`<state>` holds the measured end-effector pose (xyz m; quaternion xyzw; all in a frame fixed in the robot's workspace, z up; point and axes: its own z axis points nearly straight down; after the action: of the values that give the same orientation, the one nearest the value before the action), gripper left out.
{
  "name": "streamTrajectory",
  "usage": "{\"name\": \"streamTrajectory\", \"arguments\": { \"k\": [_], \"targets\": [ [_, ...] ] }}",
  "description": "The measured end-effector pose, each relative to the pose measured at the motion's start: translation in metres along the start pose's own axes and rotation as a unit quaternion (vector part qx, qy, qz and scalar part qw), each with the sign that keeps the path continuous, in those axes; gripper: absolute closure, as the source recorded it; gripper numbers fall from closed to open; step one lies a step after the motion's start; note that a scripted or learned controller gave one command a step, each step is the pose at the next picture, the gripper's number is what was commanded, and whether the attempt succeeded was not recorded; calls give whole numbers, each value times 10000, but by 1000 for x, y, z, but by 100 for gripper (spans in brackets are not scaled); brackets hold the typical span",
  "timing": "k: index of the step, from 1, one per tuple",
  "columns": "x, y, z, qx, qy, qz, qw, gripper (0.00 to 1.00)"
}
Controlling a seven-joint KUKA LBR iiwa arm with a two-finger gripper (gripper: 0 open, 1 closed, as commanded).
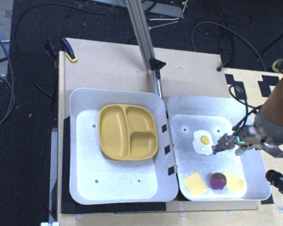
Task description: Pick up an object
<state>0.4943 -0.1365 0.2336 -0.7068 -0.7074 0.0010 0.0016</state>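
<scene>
The end effector (220,145) sits in the right bin (252,183), just right of the fried egg (203,141); finger state cannot be determined. Nearer lie a cheese slice (195,183) and a purple piece (218,180), possibly a plum.

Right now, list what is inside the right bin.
The right bin holds a toy fried egg, a yellow cheese slice, a purple ball-like toy and a pale yellow piece partly behind it. The end effector hangs beside the egg; whatever lies beneath it is hidden.

A mustard-yellow divided plate (128,132) sat in a white bin (79,178). Nearby lay a white-and-yellow fried egg (203,141), a purple ball (218,180) and a pale yellow slice (195,183).
</scene>
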Motion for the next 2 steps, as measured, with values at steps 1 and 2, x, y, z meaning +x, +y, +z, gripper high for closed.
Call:
{"name": "streamTrajectory", "arguments": {
  "k": [1, 2],
  "targets": [
    [0, 1, -1, -14, -3, -2, 10000, 0],
    [1, 2, 42, -2, -1, 8, 10000, 0]
  ]
}}
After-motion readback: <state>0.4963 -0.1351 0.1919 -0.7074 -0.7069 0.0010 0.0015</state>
